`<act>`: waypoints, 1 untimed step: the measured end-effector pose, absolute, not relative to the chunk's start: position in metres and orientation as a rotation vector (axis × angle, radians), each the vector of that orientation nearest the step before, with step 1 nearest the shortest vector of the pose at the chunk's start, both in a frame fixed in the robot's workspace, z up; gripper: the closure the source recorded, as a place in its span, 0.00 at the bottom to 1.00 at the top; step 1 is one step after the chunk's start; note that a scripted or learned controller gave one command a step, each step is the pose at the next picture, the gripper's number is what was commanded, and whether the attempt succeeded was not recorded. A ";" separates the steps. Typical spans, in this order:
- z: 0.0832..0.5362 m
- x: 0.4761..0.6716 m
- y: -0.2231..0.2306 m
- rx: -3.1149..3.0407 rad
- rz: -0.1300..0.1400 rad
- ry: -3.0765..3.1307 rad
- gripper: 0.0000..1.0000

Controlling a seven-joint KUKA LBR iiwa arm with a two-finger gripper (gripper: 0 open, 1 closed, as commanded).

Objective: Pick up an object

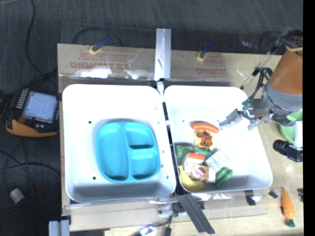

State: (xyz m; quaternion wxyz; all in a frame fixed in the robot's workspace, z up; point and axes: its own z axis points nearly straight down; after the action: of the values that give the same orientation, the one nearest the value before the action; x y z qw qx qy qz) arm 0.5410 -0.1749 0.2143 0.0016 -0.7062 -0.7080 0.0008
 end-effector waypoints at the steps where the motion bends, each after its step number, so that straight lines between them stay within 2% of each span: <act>1: 0.093 0.553 -0.136 -2.287 0.002 -2.153 0.00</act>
State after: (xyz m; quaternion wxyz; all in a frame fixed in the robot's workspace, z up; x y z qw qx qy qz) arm 0.5531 -0.1357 0.0926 0.0002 -0.7282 -0.6853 0.0006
